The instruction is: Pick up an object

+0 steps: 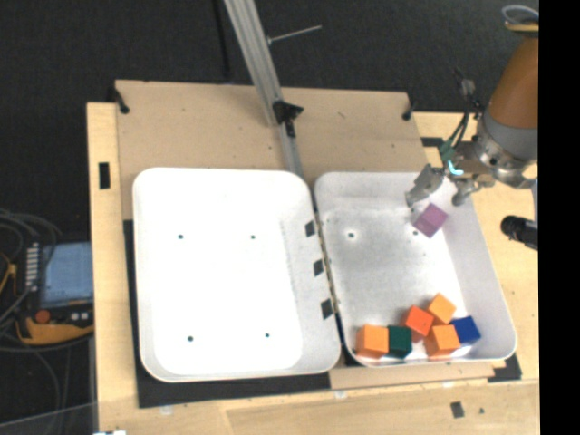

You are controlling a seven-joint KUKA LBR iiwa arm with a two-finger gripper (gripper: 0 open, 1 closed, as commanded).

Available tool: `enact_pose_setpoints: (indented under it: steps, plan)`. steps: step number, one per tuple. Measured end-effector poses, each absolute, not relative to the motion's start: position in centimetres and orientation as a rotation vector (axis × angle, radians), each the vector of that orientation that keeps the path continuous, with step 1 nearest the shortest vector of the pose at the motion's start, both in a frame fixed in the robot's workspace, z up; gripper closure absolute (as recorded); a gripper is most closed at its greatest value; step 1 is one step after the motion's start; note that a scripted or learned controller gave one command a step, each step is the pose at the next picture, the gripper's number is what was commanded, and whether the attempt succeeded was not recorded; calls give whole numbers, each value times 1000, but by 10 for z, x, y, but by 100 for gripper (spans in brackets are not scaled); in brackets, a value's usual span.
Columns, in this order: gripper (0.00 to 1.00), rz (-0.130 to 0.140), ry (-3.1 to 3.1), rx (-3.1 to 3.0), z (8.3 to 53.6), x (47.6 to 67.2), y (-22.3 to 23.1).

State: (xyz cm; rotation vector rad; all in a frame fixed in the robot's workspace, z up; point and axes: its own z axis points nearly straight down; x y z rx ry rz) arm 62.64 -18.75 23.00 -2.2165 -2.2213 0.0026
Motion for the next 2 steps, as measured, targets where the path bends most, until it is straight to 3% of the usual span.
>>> enact_pose_setpoints:
  steps: [1, 2]
  plan:
    - [0, 2, -2228, -2218, 233, 627, -188]
    - [0, 8, -2218, -2223, 179, 631, -199]
